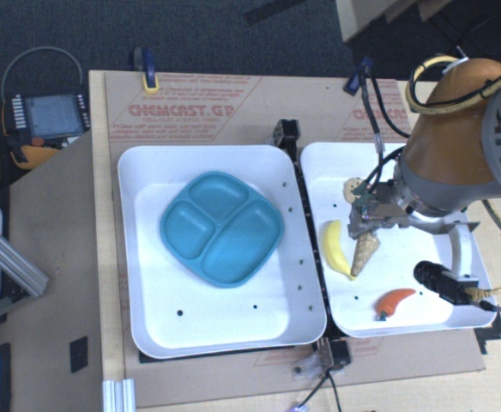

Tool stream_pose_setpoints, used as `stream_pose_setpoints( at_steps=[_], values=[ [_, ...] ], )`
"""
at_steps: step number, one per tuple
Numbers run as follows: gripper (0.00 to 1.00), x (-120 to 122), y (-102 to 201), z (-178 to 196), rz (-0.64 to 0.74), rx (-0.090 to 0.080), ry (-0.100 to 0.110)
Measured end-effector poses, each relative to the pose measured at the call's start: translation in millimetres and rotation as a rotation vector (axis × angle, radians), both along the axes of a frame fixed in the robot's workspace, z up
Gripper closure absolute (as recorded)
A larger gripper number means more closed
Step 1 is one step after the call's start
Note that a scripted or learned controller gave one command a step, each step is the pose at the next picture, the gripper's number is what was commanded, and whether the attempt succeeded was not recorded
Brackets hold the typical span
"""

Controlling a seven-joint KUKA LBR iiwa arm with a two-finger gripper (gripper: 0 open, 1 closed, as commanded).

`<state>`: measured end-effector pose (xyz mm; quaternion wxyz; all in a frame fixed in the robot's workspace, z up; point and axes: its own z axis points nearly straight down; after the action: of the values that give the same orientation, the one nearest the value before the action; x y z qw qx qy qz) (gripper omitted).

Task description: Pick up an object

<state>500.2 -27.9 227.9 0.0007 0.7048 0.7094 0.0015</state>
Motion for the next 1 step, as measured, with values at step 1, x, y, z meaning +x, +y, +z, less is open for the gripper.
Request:
stream_pose_setpoints(
  at_steps=[1],
  values=[
    [1.0, 4.8, 51.9, 9.0, 0.0, 0.0, 0.001]
  ],
)
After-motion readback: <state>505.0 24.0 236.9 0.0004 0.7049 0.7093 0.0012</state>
